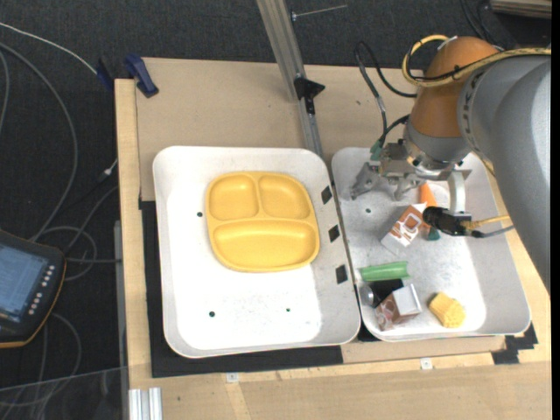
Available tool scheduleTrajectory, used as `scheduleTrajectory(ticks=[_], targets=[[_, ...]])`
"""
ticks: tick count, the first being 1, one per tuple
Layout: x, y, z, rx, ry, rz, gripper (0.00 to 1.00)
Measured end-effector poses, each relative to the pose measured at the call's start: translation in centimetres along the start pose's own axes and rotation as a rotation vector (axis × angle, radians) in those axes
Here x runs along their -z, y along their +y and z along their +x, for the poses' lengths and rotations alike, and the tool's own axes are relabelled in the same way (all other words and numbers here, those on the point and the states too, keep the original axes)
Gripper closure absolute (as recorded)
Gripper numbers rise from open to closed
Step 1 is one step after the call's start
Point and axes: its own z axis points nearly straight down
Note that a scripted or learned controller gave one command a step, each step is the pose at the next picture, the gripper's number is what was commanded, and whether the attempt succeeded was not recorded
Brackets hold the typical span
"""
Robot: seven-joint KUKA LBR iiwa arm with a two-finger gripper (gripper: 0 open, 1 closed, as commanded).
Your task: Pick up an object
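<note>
My gripper [386, 185] hangs low over the back of the right bin [490, 297], open, with nothing between its fingers. Just to its right lies a small orange piece [427, 194], partly under the wrist. A red and white carton [408, 226] sits a little in front of the gripper, apart from it. Nearer the front of this bin are a green bar [383, 272], a dark object [371, 295], a brown and white box [402, 304] and a yellow lump [447, 309].
The left bin [179, 261] holds a yellow divided plate [261, 220]. A slanted metal post [289, 51] rises behind the bins, ending near their shared wall. The grey arm [516, 121] covers the right bin's back right corner.
</note>
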Motion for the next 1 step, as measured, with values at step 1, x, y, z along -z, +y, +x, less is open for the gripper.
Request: scheduleTrajectory(ticks=[1], targets=[[1.42, 0.17, 0.04, 0.0, 0.0, -0.006, 1.0]])
